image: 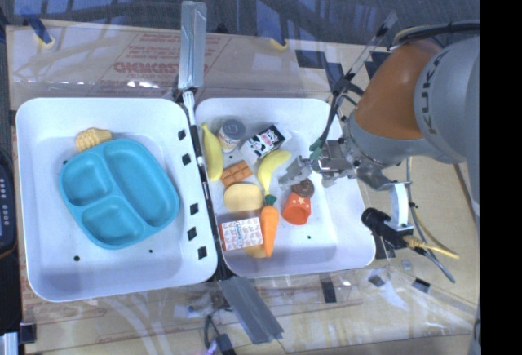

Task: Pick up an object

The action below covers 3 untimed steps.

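My gripper point(300, 172) hangs low over the right bin point(347, 243), reaching in from the right. Just under it stands a small orange-red bottle with a brown cap point(297, 204), and its tip sits right above that cap. To its left lies a yellow banana point(274, 166). A black-and-white milk carton point(266, 139) and a small can point(232, 131) lie further back. A second banana point(211, 153), a brown cracker point(236, 174), a yellow round fruit point(243, 197), a carrot point(268, 224) and a small printed box point(241, 234) fill the bin's left half.
The left bin point(41, 247) holds a blue divided plate point(118, 192) with a yellow corn-like toy point(92, 136) at its far corner. The arm's grey and orange body point(408, 104) overhangs the right bin's right wall. Cables and a black fitting point(383, 227) lie beside that wall.
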Each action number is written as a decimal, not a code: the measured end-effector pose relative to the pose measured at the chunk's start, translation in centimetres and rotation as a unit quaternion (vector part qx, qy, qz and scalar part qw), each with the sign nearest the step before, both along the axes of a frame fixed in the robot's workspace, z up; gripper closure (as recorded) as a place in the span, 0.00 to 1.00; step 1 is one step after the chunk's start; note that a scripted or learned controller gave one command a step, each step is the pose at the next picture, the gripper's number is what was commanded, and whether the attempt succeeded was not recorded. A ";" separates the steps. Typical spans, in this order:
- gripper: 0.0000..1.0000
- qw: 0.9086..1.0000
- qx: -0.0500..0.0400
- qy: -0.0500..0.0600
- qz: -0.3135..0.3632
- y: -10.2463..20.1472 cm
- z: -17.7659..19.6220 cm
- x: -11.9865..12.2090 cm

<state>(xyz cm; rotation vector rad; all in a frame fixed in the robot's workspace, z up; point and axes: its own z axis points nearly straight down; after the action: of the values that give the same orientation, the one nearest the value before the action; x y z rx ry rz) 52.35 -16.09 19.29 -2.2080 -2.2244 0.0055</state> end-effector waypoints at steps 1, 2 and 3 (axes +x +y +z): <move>1.00 1.000 0.001 0.001 0.003 0.1 0.9 0.0; 0.00 1.000 0.000 0.002 0.003 0.1 0.9 0.0; 0.00 0.999 -0.001 -0.002 0.035 5.9 -10.2 3.0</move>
<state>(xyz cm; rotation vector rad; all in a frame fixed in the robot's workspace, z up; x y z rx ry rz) 55.36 -10.17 9.09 -2.1315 -2.3028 0.0037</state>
